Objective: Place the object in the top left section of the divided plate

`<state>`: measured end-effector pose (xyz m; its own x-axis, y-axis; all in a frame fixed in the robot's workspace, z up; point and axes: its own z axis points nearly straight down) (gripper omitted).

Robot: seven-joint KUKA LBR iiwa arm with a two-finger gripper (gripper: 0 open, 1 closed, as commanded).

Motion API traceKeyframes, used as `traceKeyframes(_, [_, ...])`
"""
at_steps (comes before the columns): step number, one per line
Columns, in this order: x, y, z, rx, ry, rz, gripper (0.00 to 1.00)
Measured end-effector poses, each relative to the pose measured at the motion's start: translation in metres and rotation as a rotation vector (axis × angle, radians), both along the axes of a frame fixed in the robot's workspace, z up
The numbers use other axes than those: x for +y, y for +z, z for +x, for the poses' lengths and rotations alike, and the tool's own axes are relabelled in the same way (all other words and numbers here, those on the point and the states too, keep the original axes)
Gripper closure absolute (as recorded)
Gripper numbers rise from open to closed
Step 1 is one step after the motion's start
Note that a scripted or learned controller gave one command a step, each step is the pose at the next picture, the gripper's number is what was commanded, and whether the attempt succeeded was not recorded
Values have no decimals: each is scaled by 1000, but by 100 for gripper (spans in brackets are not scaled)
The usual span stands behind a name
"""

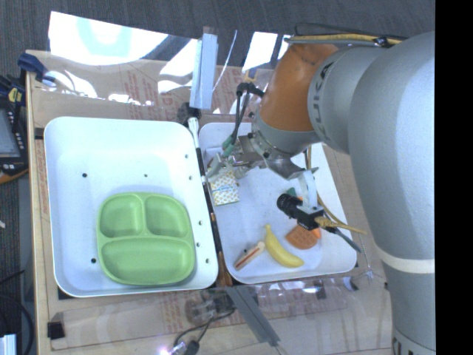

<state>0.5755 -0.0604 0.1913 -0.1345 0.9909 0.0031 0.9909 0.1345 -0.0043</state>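
Jaws (225, 157) low over a small patterned packet (224, 190), grip state unclear (cannot tell). Beyond, down-right: curved yellow banana (281, 249), long axis slanting. Far left: glossy green divided plate (145, 238).

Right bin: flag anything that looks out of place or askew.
Nothing looks spilled or broken. The banana, hot dog and a patterned packet lie loose in the right bin; the green plate sits square.
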Motion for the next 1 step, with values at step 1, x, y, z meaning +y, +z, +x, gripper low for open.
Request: traceKeyframes(1, [96,-1,-5,1,-36,-2,100])
